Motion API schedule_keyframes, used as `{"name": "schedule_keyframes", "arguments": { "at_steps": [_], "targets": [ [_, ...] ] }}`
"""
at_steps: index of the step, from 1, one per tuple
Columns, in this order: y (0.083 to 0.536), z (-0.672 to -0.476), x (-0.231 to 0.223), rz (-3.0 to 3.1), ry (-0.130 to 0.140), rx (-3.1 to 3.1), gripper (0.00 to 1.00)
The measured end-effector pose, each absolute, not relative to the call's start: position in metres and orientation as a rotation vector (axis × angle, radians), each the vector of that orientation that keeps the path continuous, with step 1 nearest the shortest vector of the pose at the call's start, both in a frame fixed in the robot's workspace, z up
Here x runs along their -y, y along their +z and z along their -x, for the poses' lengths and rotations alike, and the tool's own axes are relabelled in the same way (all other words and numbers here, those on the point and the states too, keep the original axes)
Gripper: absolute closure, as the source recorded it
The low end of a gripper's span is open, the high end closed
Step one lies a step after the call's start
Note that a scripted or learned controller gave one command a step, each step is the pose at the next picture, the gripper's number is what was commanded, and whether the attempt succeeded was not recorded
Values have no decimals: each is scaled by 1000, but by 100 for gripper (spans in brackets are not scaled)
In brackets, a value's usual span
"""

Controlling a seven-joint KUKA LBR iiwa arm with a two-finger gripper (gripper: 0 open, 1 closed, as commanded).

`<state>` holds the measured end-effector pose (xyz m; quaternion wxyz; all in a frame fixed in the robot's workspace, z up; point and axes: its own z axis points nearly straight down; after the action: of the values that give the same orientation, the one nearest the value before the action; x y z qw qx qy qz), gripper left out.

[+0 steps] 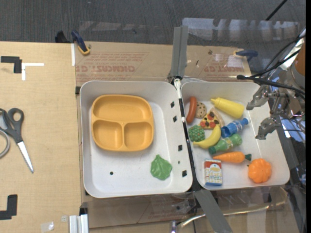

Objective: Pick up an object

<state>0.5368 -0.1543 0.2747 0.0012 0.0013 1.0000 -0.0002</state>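
The right bin (pixel 279 144) holds the toys in a heap: a yellow mustard bottle (pixel 227 107) lying with its long axis slanting, tip to the upper left; a sausage (pixel 192 110) lying nearly upright along the left wall; a pizza slice (pixel 210 119); a banana (pixel 209 139); a blue bottle (pixel 233 127); a green bottle (pixel 227 143); a carrot (pixel 231 157) lying across, green end to the right; a small carton (pixel 213 173); an orange pumpkin (pixel 259 171). The gripper (pixel 262 114) hangs over the bin's right edge, its fingers (pixel 254 102) spread apart and holding nothing. The left bin (pixel 87 144) holds a yellow divided plate (pixel 123 122) and a green leaf (pixel 161 168). Scissors (pixel 15 132) lie on the desk (pixel 43 178) at the left
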Motion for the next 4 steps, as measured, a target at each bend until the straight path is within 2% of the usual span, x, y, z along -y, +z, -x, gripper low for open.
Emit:
{"name": "schedule_keyframes", "arguments": {
  "at_steps": [1,2,3,4],
  "targets": [
    [162,-579,150,-8,-1,-3140,0],
    [94,-605,158,-212,-1,-3129,0],
    [95,-637,133,-392,1,-3115,0],
    [93,-606,153,-598,-1,-3081,0]
  ]
}}
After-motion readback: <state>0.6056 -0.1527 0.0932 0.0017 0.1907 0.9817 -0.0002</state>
